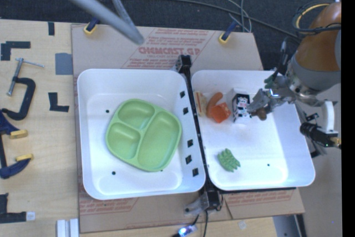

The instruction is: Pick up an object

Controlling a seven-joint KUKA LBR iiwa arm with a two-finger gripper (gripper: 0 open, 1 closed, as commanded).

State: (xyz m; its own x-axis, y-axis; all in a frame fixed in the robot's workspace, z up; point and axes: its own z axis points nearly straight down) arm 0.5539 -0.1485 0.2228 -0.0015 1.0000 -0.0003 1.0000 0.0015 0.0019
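Green leafy piece (228,159) below gripper (259,109)

cardboard sheet (166,47) | red print "CHEMCAST GP" | smaller red lines around it too blurred to read

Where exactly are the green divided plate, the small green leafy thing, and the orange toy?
green divided plate (144,135), camera view, on the ridge between its compartments.
small green leafy thing (228,159), camera view, on its middle.
orange toy (218,113), camera view, on its rounded body.
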